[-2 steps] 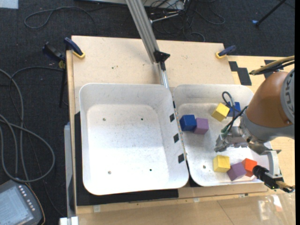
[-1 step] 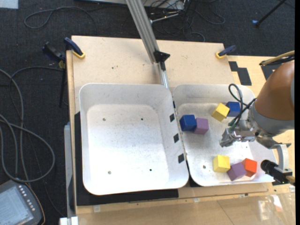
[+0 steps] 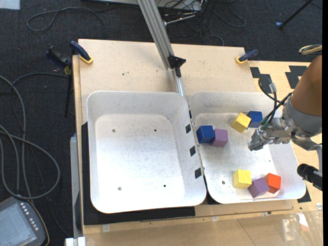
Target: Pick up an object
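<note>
The end effector hangs low over the right bin, near a yellow cube sitting cornerwise beside a blue cube; whether it is open cannot be told.

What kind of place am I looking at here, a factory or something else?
Most likely a robotics lab, not a factory. A robot arm reaches over two white bins, one holding small coloured blocks to practise picking up. Cables trail loose on dark carpet, and clamps pin the board down.
</note>
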Tool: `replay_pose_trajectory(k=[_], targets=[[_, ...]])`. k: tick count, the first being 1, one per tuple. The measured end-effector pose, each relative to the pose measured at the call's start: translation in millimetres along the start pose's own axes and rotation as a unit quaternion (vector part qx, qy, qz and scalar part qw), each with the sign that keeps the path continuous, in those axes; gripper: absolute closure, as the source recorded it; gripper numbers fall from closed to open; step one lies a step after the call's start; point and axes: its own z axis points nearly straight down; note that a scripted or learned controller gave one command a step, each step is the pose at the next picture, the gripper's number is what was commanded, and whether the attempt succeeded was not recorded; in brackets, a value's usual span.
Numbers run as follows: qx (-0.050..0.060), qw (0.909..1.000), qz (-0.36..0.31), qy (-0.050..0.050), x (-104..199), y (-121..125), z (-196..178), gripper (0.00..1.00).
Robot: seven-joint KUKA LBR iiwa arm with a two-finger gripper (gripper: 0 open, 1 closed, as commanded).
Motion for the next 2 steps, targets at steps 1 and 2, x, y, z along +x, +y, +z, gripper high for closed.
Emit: replay_pose_trajectory(k=[1,2], targets=[[0.002,1.0000,0.000,0.000,-0.1,1.3,-17.2,1.00],[0.005,1.0000,-0.002,0.002,58.0,18.2,-5.3,1.00]])
